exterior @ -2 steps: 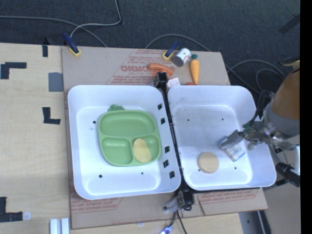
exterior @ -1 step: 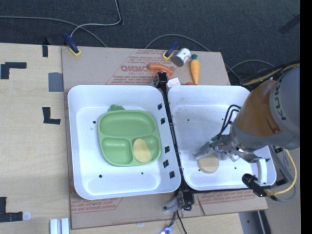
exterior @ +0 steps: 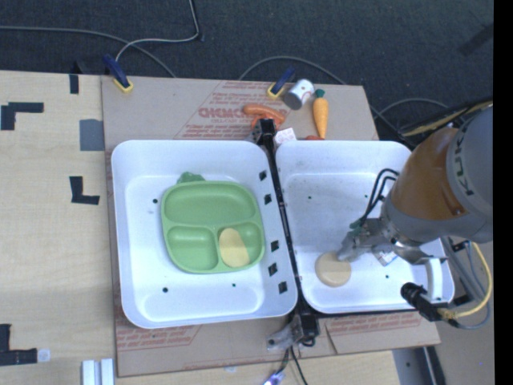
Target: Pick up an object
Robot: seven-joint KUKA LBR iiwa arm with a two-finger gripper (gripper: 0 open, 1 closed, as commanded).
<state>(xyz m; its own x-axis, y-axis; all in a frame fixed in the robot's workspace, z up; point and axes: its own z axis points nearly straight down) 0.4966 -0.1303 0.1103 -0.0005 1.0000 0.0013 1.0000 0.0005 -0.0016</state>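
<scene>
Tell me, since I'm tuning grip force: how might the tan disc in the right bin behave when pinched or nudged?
The tan disc looks flat and round, so lying down it will probably slide rather than roll. Its smooth surface could slip from the gripper close beside it. It seems small and toy-like, so likely light and stiff.

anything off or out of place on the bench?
Yes: a toy carrot, an orange sausage-like piece and a small white cylinder lie outside the bins, on the cardboard behind them. Inside the bins, nothing looks spilled or damaged.
</scene>
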